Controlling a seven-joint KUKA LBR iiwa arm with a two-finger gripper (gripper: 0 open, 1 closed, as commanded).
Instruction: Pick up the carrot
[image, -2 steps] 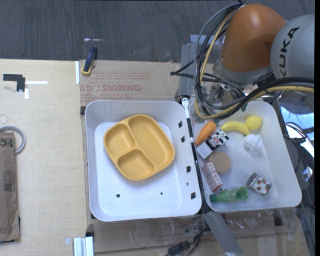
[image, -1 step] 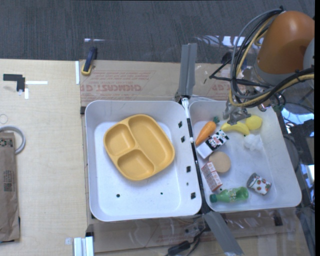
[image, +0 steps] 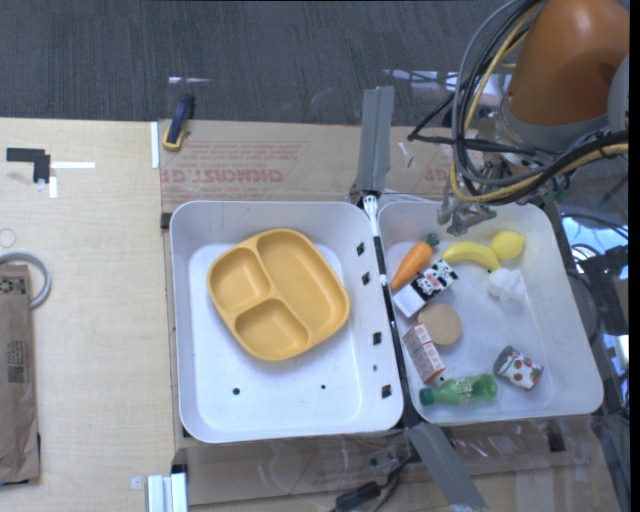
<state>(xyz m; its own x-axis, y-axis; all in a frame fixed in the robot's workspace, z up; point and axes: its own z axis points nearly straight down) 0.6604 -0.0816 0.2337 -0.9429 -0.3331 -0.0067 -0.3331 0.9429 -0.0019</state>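
The orange carrot (image: 411, 264) with a green top lies tilted near the left wall of the right bin (image: 575, 330), in its upper left part. My gripper (image: 463, 214) hangs over the upper edge of that bin, up and to the right of the carrot, apart from it. Cables and the orange wrist band crowd above it.
A yellow banana (image: 470, 255), a lemon (image: 507, 244), a white crumpled piece (image: 506, 286), a black-and-white carton (image: 434, 281), a tan disc (image: 439, 325), a red box (image: 424, 355), a green bottle (image: 461, 390) and a small can (image: 518, 369) share the right bin. The left bin (image: 200, 400) holds a yellow divided plate (image: 277, 292).
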